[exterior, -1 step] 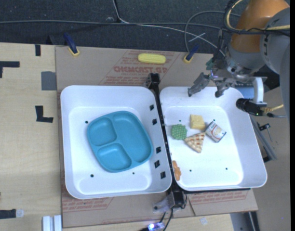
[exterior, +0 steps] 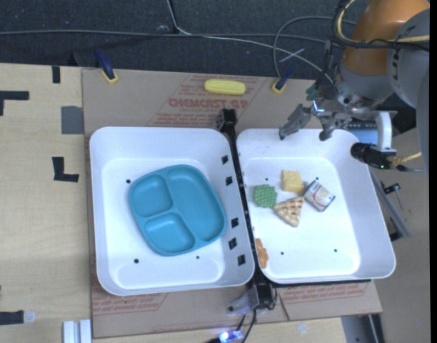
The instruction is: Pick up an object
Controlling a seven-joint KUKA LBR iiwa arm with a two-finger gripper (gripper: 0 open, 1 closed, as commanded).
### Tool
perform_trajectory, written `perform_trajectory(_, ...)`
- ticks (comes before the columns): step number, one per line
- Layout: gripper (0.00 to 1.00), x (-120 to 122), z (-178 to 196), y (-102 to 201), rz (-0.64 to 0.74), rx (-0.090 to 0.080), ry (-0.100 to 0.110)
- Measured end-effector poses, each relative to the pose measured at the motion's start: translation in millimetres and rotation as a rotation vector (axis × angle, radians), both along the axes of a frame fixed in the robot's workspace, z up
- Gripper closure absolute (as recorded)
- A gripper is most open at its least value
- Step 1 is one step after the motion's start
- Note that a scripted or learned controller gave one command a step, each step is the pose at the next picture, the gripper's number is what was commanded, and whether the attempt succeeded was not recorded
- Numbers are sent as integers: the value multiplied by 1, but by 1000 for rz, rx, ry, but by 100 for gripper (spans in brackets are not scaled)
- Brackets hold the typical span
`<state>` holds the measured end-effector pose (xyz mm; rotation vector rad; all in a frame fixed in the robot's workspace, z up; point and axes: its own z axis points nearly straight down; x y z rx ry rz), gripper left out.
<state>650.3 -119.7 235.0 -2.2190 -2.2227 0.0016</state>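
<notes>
The two-finger gripper (exterior: 304, 129) hangs with fingers spread and nothing between them, over the far rim of the right shallow white plastic bin (exterior: 368, 259). Within that bin, clustered near its middle — a yellow block (exterior: 292, 181), a green round piece (exterior: 265, 196), a tan wedge (exterior: 290, 211) and a small striped packet (exterior: 320, 195).

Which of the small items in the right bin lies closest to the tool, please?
The yellow block. It sits highest in the cluster, nearest the tool, while the green piece, pizza slice and small can lie lower.
</notes>
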Motion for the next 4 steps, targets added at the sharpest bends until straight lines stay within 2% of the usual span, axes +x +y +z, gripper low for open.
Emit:
perform_trajectory(1,0,-4,-45,-4,-1,-1,3)
perform_trajectory(2,0,-11,-106,-7,-1,-1,5)
perform_trajectory(3,0,-9,-150,-7,1,-5,-9)
perform_trajectory(4,100,-9,-138,-6,2,-3,-8)
